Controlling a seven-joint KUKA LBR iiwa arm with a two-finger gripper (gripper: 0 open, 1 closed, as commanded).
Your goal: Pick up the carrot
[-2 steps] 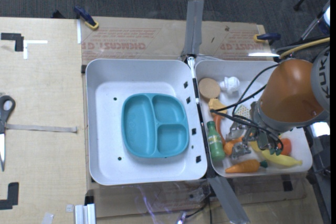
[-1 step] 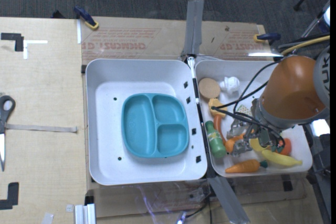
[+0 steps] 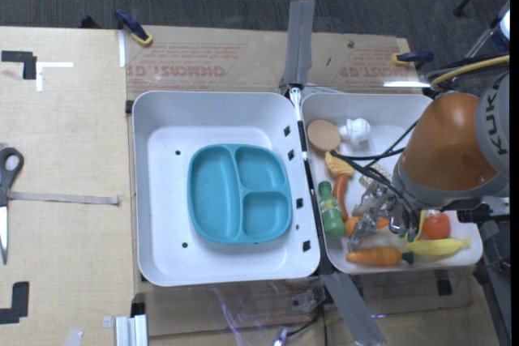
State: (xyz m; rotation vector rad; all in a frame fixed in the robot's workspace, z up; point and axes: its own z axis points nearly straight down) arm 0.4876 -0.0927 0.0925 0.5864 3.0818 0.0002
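In the right bin [image 3: 405,111], the gripper [image 3: 371,216] hangs over a clutter of toy food; whether its jaws are open or closed cannot be told. The carrot [image 3: 375,257] lies near the bin's front edge, just beside a banana [image 3: 442,248]. A blue plate [image 3: 240,194] sits in the left bin [image 3: 154,174].

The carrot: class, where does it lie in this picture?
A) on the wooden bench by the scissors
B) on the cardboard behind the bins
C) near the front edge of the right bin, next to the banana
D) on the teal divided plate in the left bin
C: the carrot lies along the front edge of the right bin, its green end toward the banana.
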